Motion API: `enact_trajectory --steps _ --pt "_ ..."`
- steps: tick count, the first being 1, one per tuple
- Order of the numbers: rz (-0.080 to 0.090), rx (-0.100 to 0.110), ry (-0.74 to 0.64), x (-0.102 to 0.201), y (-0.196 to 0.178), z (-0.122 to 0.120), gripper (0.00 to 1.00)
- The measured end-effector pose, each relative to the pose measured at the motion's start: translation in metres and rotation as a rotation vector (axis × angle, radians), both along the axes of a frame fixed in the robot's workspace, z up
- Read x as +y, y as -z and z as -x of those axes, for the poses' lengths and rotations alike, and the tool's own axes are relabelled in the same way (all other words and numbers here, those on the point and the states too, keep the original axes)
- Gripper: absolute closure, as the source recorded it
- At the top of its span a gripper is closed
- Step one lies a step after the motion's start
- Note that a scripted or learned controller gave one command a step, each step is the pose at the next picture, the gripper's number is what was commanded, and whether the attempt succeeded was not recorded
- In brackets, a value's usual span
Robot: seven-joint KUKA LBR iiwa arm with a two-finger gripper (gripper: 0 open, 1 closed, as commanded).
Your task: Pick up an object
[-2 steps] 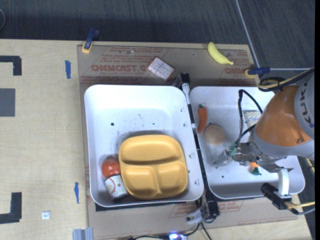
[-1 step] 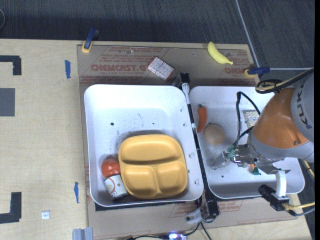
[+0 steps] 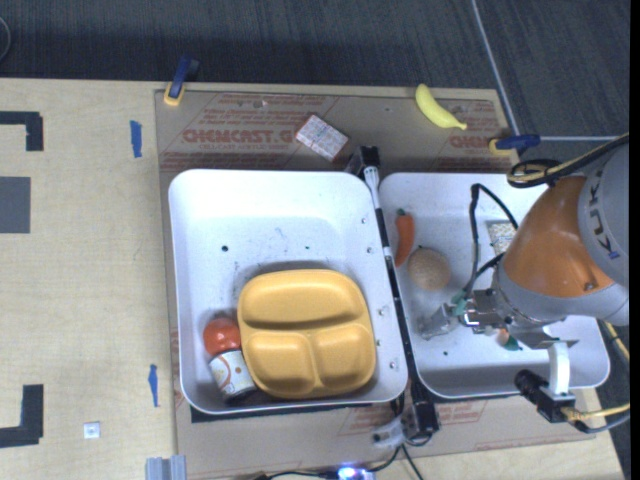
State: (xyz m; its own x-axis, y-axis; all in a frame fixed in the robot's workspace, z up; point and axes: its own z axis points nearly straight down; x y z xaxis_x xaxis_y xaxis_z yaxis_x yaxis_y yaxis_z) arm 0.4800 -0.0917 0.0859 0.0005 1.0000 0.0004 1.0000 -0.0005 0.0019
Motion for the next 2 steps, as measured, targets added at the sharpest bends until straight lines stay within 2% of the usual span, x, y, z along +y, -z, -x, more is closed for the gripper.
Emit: enact_trajectory --steps 2 --pt "0.0 0.0 0.0 -0.0001 0.0001 0.0001 0.0"
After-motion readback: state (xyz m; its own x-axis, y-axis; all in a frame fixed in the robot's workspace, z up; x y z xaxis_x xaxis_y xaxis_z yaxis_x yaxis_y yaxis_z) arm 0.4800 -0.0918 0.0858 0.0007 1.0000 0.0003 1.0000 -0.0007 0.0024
